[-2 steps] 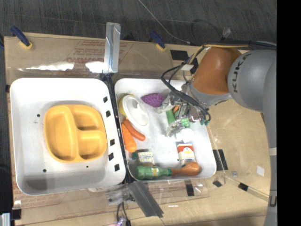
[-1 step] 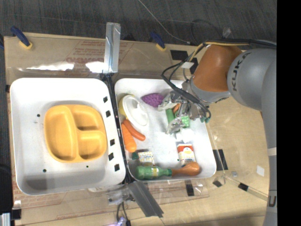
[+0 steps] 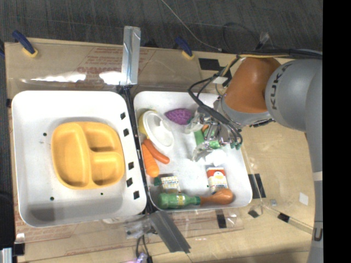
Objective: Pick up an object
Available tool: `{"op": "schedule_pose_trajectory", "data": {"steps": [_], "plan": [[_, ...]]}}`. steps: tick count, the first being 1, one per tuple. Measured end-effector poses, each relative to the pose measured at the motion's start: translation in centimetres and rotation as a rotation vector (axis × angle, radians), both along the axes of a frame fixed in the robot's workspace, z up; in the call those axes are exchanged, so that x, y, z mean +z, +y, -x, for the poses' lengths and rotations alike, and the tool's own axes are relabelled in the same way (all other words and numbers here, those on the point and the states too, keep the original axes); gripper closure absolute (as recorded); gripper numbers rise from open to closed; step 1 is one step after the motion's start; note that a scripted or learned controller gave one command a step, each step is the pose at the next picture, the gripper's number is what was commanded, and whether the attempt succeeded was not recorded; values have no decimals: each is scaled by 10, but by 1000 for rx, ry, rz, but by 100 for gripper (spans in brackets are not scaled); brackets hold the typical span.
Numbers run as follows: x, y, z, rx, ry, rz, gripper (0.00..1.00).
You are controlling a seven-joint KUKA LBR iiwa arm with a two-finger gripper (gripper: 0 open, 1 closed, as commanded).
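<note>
End effector (image 3: 211, 141) low in right bin (image 3: 241, 171), just right of purple grapes (image 3: 179, 115); open/closed state unreadable, can't tell.

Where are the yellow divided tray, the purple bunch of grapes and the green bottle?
yellow divided tray (image 3: 88, 160): camera view, on the ridge between its compartments.
purple bunch of grapes (image 3: 179, 115): camera view, on the middle of the cluster.
green bottle (image 3: 176, 200): camera view, on its body.

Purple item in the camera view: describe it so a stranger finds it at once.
Look in the right bin, along its far wall. The purple item lies there, just right of the white bowl and left of the gripper. It is a small bumpy cluster, the bin's one purple thing.
</note>
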State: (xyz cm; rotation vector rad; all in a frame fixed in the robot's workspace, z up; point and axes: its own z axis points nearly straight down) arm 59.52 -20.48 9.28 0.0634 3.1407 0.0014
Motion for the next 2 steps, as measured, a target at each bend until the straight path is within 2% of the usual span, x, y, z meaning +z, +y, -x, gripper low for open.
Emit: {"op": "schedule_pose_trajectory", "data": {"steps": [1,2], "plan": [[1,-6,-26,138,4,3,0],[0,-3,-3,118,-2,1,0]]}}
